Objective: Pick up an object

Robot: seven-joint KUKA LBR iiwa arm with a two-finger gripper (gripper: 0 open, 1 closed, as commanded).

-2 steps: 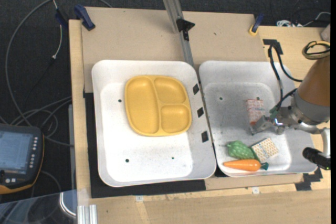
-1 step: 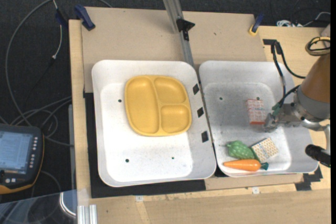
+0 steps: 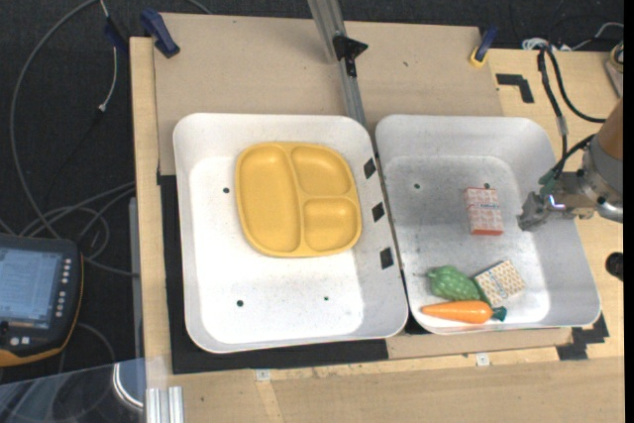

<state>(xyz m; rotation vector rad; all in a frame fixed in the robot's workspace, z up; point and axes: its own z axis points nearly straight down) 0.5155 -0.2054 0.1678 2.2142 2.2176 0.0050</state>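
Now: glossy orange carrot [image 3: 457, 312] | knobbly green vegetable [image 3: 452, 282] | smooth yellow tray [image 3: 297, 198]

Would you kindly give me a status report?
Pincer over right bin, nothing visibly held. Small red box nearest. Nothing blocking it.

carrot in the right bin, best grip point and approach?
Judging by pose: the carrot lies flat, long axis left-right, near the right bin's front wall. Grip mid-body from above, closing front-to-back across its narrow width. The green toy crowds its rear side, so expect tight clearance there. The end effector sits above the right bin.
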